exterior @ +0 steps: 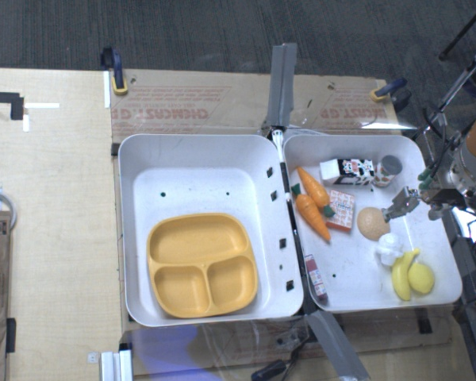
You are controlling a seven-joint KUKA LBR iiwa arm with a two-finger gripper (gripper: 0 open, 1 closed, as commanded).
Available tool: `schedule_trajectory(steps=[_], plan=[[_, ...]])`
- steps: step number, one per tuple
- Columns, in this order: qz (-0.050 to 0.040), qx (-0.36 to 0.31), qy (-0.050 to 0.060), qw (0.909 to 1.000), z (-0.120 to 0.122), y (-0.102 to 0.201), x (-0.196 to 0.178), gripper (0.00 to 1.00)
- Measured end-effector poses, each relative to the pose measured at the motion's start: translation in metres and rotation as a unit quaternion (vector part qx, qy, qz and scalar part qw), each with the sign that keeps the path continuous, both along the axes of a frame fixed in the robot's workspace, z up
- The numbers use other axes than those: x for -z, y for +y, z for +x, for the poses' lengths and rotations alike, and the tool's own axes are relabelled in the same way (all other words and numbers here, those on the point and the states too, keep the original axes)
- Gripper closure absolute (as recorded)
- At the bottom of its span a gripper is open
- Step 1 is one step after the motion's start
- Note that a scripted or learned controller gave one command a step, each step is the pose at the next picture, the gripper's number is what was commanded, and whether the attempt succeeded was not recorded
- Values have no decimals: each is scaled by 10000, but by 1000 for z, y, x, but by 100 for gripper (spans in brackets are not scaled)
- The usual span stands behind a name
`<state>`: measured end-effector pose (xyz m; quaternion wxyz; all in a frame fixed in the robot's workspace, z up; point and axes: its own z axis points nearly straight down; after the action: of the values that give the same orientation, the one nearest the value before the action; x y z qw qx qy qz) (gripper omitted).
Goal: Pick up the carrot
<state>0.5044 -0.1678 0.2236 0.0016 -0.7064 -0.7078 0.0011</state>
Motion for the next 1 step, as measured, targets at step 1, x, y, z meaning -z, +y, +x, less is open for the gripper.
schedule_trajectory(steps=[1], plan=[[9,-2920,-14,9564,-14,36,81,0]])
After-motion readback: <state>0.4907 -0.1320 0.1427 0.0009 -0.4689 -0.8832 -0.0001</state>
